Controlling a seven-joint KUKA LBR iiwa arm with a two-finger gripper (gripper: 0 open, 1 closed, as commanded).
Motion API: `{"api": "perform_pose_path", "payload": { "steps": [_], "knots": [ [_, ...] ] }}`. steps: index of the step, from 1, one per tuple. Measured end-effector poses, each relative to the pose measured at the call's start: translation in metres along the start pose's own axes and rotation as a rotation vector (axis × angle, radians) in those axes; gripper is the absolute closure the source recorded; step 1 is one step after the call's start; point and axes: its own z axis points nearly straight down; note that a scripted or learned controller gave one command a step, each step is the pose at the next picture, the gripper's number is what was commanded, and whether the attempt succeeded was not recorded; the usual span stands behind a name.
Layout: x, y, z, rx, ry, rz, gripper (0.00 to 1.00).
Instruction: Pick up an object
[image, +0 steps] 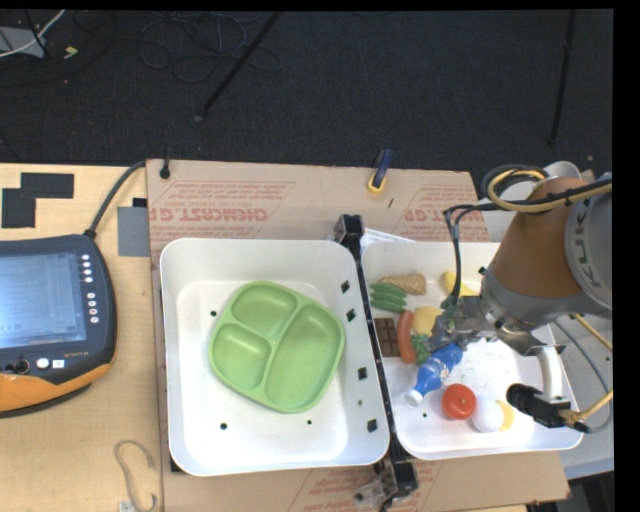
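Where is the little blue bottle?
The blue bottle lies in the right bin, just below the pincer, with the red tomato beside its lower end.

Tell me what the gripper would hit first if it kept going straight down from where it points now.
Most likely the blue bottle, which lies just under the gripper in the right bin. Depth is hard to judge from this slanted view, so the red sausage-like piece beside it is also possible.

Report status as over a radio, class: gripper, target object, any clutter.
Gripper low in right bin, above blue bottle; grasp unconfirmed. Carrot, red tomato and yellow piece crowd close. Green divided plate in left bin.
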Motion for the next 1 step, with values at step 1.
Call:
{"api": "perform_pose_path", "payload": {
  "steps": [1],
  "knots": [
    [-0.0034,-0.0036,-0.062,0.0,0.0,0.0,1.0]
  ]
}}
